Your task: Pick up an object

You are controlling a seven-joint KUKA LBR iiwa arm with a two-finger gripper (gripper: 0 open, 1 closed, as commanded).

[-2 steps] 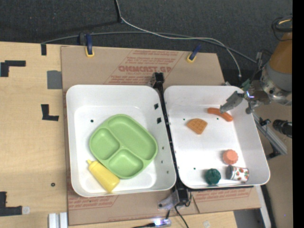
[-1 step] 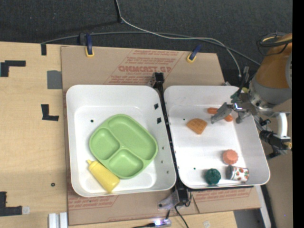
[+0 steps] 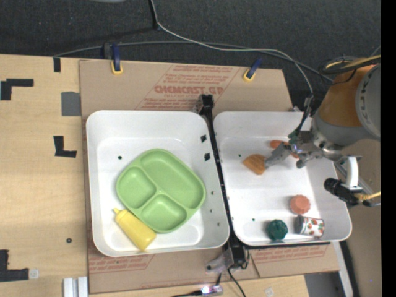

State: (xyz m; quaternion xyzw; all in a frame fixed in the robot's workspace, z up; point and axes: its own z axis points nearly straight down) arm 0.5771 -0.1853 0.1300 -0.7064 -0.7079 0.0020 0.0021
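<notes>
In the right bin (image 3: 247,125) lie a tan, bread-like piece (image 3: 253,164), a small orange item (image 3: 276,144), a red round object (image 3: 300,203), a dark green lump (image 3: 276,229) and a small patterned can (image 3: 310,226). My gripper (image 3: 276,155) reaches in from the right and hangs low over the bin's upper middle. It sits just right of the tan piece and just below the small orange item. The arm's grey wrist (image 3: 322,144) covers the bin's right wall there. Nothing is visibly held.
The left bin (image 3: 99,129) holds a green divided plate (image 3: 161,189) and a yellow bottle (image 3: 133,229) at its front left. A black divider (image 3: 216,166) runs between the bins. Cables (image 3: 204,42) cross the cardboard behind them.
</notes>
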